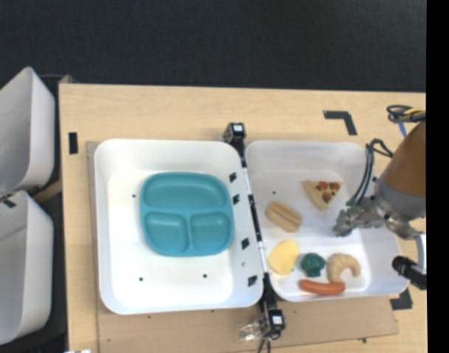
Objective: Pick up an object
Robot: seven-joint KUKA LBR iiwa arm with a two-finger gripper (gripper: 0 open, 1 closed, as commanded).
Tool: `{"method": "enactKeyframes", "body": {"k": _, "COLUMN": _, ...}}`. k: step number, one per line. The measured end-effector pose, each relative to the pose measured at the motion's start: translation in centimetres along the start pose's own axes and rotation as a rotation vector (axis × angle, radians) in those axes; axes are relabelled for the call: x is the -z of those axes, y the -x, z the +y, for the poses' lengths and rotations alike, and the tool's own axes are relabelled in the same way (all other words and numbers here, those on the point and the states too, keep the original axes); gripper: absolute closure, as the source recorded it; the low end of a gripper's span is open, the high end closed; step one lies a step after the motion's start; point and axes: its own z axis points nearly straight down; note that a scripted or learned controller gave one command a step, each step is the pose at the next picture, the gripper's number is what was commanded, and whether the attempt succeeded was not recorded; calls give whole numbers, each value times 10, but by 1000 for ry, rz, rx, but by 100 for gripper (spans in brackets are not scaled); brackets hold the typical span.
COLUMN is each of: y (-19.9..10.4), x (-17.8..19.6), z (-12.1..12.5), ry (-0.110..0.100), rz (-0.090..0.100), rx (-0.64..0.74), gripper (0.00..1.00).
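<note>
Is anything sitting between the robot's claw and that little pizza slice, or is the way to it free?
Nothing visible blocks it. The gripper hangs over bare white floor of the right bin, and the pizza slice lies just up and to its left with only that bare floor between them. The bread roll and croissant lie off to the sides.

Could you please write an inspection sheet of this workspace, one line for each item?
Surface: wooden bench bearing two white bins, left bin and right bin.
Job's things: in the right bin, pizza slice, bread roll, yellow piece, green piece, croissant, sausage.
Clutter: teal divided plate in the left bin.
Grippers: gripper low over the right bin, near the pizza slice; nothing seen held.
Cables: dark cable along the arm's wrist.
Surroundings: white containers left of the bench; dark floor.
</note>
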Motion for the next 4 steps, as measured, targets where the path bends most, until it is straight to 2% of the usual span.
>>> {"method": "enactKeyframes", "body": {"k": 1, "y": 0, "x": 44, "z": -4, "ry": 0, "rz": 0, "rx": 3, "gripper": 100}}
{"method": "enactKeyframes", "body": {"k": 2, "y": -7, "x": 93, "z": 0, "ry": 3, "rz": 0, "rx": 11, "gripper": 100}}
{"method": "enactKeyframes", "body": {"k": 3, "y": -1, "x": 152, "z": 10, "ry": 4, "rz": -2, "rx": 12, "gripper": 100}}
{"method": "enactKeyframes", "body": {"k": 4, "y": -49, "x": 143, "z": 14, "ry": -3, "rz": 1, "rx": 13, "gripper": 100}}
